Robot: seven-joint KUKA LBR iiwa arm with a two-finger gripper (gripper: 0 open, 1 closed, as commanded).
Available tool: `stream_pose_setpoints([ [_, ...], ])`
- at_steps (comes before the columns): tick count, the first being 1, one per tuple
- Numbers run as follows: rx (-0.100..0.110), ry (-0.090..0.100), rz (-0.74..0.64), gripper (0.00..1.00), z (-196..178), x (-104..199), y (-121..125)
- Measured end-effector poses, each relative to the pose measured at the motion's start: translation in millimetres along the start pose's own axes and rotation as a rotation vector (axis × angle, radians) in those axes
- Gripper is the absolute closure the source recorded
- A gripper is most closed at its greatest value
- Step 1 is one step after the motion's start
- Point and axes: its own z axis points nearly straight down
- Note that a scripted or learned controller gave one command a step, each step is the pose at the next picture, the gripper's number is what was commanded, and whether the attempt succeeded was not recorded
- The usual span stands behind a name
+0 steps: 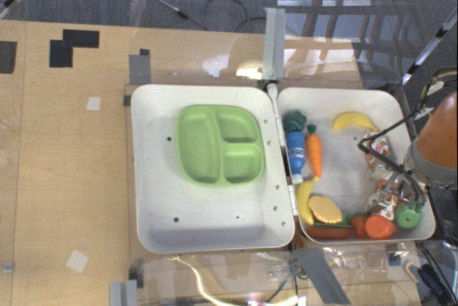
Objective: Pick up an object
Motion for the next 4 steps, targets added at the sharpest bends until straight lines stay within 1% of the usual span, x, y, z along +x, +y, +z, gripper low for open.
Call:
stream_pose_setpoints([
  [1,-0.003,0.008,0.129,0.00,0.2,26.1,93.2],
  [2,0.005,0.006,0.110,0.00,1.6,-16.9,135.7],
  [3,0.005,0.019,-0.034,0.00,6.4,-103.2,165.1],
  [4,0.003,0.014,0.135,0.00,5.1,-83.4,167.6],
])
